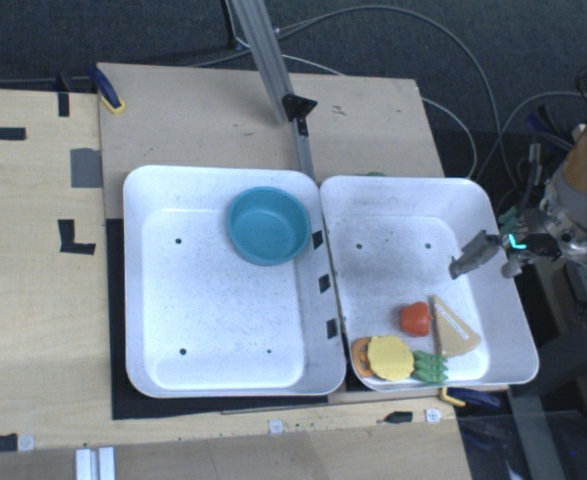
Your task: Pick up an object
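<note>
A pale wooden bench (223, 98) over dark carpet carries two shallow white bins side by side. The left bin (163, 358) has a blue bowl (268, 225) sitting near its upper right corner. The right bin (393, 208) keeps its clutter at the near end: a small red ball (415, 318), a tan wedge (454, 330) just right of it, a yellow round piece (390, 357) lower down, and something green (430, 367) beside that. The gripper (470, 258) hangs over the right bin's right side, above the wedge and apart from every object. One dark finger shows; whether the pincer is spread or pressed together, I cannot tell.
</note>
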Controlling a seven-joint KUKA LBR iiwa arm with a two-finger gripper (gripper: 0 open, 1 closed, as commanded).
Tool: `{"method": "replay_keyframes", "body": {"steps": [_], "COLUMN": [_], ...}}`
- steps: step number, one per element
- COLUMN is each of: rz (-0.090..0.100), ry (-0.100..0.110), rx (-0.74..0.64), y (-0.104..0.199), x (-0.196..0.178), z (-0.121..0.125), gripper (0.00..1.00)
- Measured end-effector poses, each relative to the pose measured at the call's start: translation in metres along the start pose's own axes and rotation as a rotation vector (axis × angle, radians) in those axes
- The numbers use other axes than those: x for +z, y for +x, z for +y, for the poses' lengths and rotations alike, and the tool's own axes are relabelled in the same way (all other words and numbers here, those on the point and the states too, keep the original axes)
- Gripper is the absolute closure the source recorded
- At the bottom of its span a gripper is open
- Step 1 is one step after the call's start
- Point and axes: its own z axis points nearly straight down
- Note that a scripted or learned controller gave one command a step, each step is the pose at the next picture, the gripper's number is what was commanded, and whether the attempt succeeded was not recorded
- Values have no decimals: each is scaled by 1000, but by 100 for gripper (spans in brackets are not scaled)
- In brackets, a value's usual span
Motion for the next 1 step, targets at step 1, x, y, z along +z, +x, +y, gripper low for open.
{"method": "replay_keyframes", "body": {"steps": [1], "rz": [0], "ry": [0], "rx": [0], "y": [0], "x": [0], "z": [0], "gripper": [0]}}
